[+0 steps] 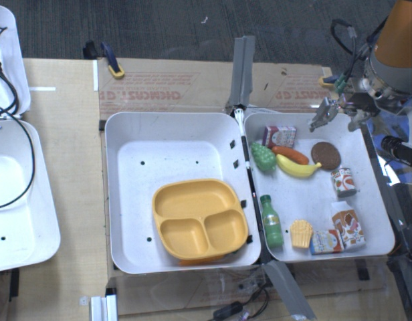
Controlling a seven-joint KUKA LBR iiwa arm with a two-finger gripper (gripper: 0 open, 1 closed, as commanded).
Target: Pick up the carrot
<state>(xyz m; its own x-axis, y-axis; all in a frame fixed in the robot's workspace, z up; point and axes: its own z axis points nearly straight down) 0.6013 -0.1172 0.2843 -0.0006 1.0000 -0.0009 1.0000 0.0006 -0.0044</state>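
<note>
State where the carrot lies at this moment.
The carrot lies in the upper part of the right bin, just above the banana, between the green vegetable and the brown disc.

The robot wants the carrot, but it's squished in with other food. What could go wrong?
The carrot lies tight between the green bumpy vegetable and the banana, so the gripper might grab or shove one of those instead. The small red box sits just behind it and could get knocked. The carrot is also thin and rounded, so it might slip free when lifted.
</note>
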